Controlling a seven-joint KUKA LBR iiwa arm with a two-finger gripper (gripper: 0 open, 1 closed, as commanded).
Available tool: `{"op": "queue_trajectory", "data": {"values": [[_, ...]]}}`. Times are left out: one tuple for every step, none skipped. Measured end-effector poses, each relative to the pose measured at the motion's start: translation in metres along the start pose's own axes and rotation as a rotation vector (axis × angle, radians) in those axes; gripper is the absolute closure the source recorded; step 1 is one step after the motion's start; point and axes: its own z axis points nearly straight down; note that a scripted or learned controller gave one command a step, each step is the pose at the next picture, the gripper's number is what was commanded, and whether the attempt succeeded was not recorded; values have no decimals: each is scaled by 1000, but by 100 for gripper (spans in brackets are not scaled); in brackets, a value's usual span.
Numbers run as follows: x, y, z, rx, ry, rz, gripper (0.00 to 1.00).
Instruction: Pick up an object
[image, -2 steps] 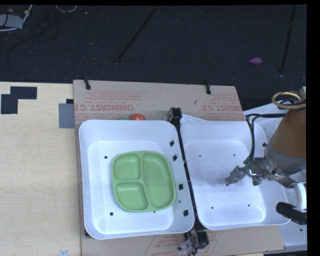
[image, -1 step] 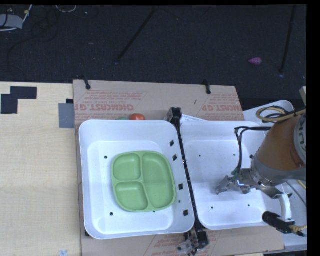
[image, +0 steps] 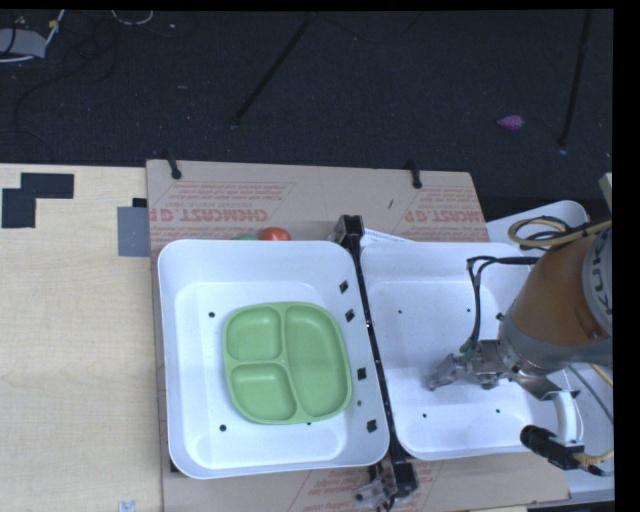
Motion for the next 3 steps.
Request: {"op": "queue_trajectory", "data": {"values": [[-1, 1, -11, -1, 1, 4, 100], [3, 0, -54, -4, -1, -3, 100], [7, 5, -98, -5, -1, -3, 100]]}}
